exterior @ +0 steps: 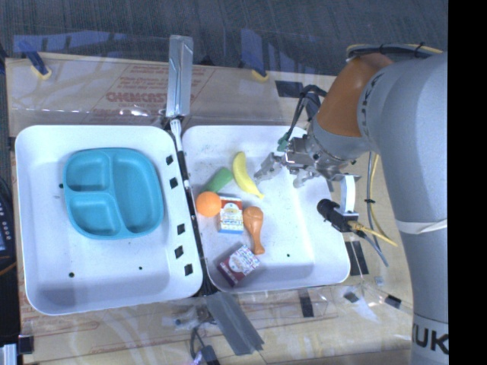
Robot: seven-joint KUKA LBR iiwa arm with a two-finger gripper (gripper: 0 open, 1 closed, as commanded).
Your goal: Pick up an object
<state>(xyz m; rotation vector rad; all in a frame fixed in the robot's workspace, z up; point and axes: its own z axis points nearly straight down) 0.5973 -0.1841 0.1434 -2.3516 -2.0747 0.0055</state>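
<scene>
On the worktop (91, 90), the left bin (46, 280) carries a blue divided tray (114, 192) lying flat near its middle. The right bin (304, 249) holds a cluster toward its left side: an orange ball (208, 204) just beside a green piece (220, 179), a yellow banana (245, 175) slanting above a small carton (230, 216), a tan drumstick-shaped toy (255, 226) beside that carton, and a dark packet (238, 265) near the front wall. The end effector (285, 172) hovers over the right bin just right of the banana, fingers spread apart, nothing between them.
</scene>
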